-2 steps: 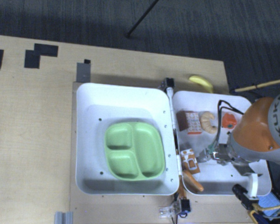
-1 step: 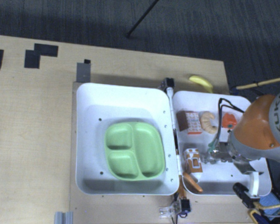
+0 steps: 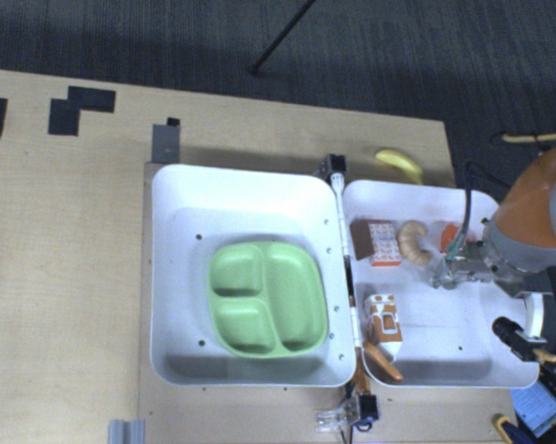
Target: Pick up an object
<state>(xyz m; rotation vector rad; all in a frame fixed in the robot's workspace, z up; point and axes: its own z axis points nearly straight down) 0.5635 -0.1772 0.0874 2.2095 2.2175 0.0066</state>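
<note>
Hovering low in the right bin [image 3: 457, 359], the gripper [image 3: 447, 271] possibly grips nothing; finger spread cannot be told. A tan ring [image 3: 412, 241] lies just left of it.

Two white bins, left [image 3: 161, 284] and right [image 3: 476, 369]; one green divided plate [image 3: 266, 298]; two small boxes [image 3: 378, 241] [image 3: 383, 317]; one banana [image 3: 400, 163].

A yellow banana [image 3: 400, 164] lies on the wooden bench [image 3: 58, 278] just behind the right bin [image 3: 466, 369].
</note>
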